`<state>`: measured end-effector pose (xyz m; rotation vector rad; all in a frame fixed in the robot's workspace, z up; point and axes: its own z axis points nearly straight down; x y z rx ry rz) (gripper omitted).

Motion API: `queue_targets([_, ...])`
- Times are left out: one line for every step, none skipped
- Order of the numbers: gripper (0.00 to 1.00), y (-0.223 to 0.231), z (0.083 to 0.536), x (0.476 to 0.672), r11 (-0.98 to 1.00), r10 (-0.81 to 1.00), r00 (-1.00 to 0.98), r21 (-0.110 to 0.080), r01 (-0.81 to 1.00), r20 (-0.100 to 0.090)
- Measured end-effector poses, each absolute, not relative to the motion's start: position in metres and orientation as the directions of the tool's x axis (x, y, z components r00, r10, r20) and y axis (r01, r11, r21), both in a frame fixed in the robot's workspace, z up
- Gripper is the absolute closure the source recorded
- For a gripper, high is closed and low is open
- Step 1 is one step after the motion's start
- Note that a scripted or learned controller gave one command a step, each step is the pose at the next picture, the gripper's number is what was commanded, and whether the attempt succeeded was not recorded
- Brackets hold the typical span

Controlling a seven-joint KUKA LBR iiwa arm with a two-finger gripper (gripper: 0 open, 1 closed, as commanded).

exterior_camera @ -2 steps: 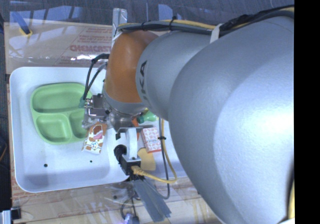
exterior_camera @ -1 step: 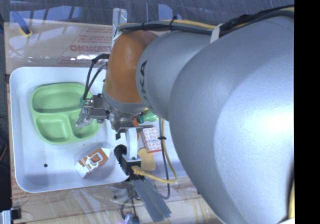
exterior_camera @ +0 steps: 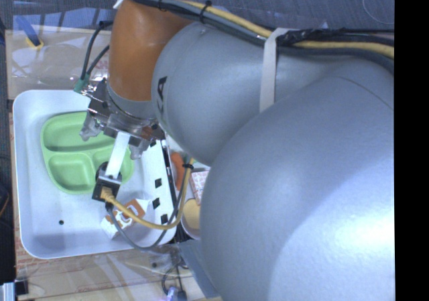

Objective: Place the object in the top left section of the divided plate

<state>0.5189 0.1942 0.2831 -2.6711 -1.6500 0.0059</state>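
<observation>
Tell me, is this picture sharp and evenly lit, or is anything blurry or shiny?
Camera view: the grey arm looms soft and close, with a pale sheen on its rounded shell; the green divided plate and white bin look fairly crisp and evenly lit; the gripper casts only faint shadow.

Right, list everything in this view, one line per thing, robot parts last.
bin: one showing clearly, white, left half of the view
divided plate: one, green, in that bin's upper part
small items: several, orange, tan and white, too hidden to name, beside the arm past the bin's right rim
cable: one, yellow, looping over the bin's lower right
blue item: one, on the bench at top left
arm: one, grey with an orange band, from the right
claw: one, over the plate's right edge
</observation>
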Motion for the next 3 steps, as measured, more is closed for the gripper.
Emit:
queue_targets([1.00, 0.197, 0.291, 0.518, -0.433, 0.901, 0.433, -0.010, 0.901, -0.008])
queue_targets([1.00, 0.144, 0.247, 0.475, -0.257, 0.966, 0.257, -0.007, 0.966, -0.004])
queue_targets([1.00, 0.165, 0.207, 0.475, -0.176, 0.984, 0.176, -0.007, 0.984, -0.004])
